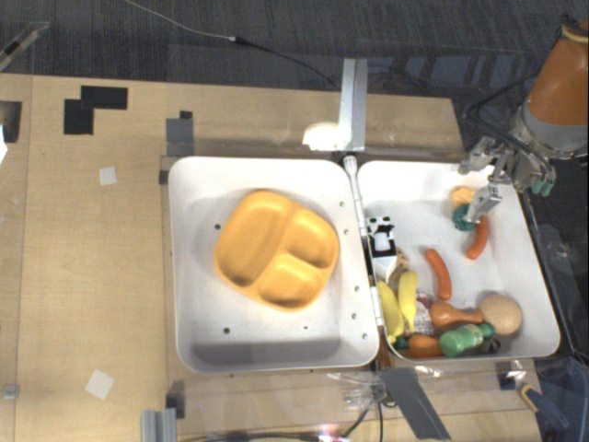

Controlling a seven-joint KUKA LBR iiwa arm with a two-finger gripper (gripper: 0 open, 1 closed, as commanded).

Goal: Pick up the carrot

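The arm [561, 86] comes in from the upper right, its orange band above the grey wrist, and the pincer [486, 201] hangs over the back part of the right bin [543, 274]. Whether the pincer is apart or together I cannot tell — the parts around it are too small and cluttered to read. Just below it sits a small teal piece [463, 216] with a bit of yellow [463, 194] behind it.

The carrot [477, 238] lies in the right bin just beneath and slightly in front of the pincer, a short orange-red stick tilted on the white floor; nothing shows it held. Nearer the middle of that bin lies a longer red-orange sausage-like piece [438, 273], apart from the carrot. Along the front of the bin a cluster is packed together: 2 yellow bananas [398, 302] by the divider, a round tan item [502, 314], a brownish-orange gourd shape [453, 316], a green vegetable [465, 339] and an orange piece [423, 344] at the front edge. A small black-and-white object [381, 233] sits by the divider further back.

The left bin [198, 274] holds a yellow 3-section plate [276, 249], tilted slightly — it rests near the bin's centre. Both bins stand side by side on the pale wooden worktop [83, 274].
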